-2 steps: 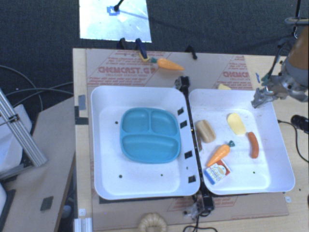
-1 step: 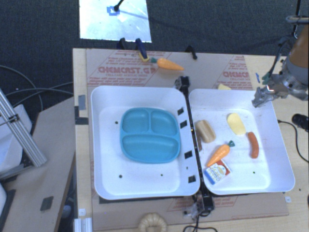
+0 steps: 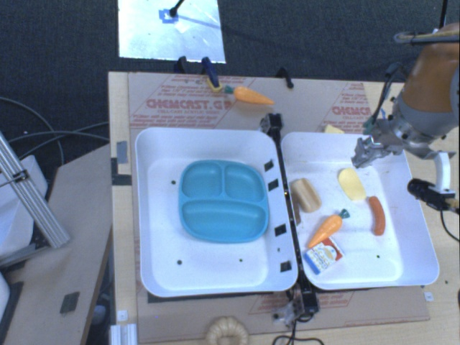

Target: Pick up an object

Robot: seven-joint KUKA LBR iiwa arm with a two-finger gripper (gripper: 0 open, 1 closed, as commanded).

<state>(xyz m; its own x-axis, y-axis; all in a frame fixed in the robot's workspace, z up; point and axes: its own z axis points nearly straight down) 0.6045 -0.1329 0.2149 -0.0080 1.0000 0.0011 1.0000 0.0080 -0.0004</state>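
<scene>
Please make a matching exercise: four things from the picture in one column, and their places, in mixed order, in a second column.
Things:
1. light blue divided plastic plate
2. orange toy carrot with blue-green top
3. red-orange toy sausage
4. small red and white packet

Places:
A. right bin, near its front edge
B. left bin, middle
C. right bin, near its right wall
D. right bin, just above the packet

Pairs: 1-B, 2-D, 3-C, 4-A

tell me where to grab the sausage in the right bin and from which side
Grip the sausage across its narrow middle, coming straight down from above. It lies flat and alone on the right bin floor, long axis running near to far, so the fingers probably fit either side.
</scene>
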